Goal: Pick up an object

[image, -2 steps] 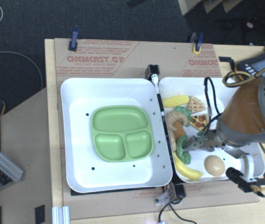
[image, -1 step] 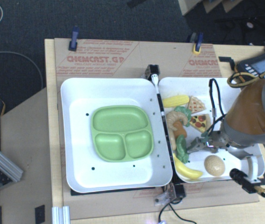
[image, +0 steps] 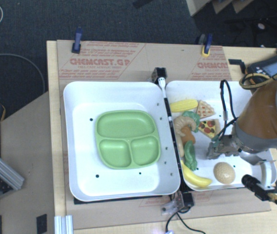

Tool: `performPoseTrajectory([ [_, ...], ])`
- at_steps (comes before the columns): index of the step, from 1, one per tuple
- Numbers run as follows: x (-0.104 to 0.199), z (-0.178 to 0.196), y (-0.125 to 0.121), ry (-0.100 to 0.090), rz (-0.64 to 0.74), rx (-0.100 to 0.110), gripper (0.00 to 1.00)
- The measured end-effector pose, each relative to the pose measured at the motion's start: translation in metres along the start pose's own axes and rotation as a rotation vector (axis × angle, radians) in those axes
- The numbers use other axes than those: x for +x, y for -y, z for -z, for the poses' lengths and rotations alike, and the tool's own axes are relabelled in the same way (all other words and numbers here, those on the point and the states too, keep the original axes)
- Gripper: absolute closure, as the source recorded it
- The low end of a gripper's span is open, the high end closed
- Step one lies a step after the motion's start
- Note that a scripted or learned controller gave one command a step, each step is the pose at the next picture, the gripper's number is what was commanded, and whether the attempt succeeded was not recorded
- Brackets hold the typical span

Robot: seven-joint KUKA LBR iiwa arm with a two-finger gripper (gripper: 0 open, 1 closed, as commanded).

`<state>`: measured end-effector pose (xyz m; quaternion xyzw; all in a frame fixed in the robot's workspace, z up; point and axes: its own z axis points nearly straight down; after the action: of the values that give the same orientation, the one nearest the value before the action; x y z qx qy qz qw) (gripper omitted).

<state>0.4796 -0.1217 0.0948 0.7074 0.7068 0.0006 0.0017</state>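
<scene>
The gripper (image: 217,149) hangs low in the right bin (image: 236,89), its grip unclear; the bread roll (image: 224,172) lies by the bin's front edge; descending off-centre risks nudging it aside

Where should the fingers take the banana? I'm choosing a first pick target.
Grip the banana across its thicker middle, coming straight down. It lies flat along the right bin's near-left corner, curved, with the green pepper touching its upper end, so the lower end is likely freer.
</scene>
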Motion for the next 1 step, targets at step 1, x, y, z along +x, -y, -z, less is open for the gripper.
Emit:
performPoseTrajectory([
  [1, -0.0014, -0.0109, 0.0011, -0.003, 0.000, 0.006, 1.00],
])
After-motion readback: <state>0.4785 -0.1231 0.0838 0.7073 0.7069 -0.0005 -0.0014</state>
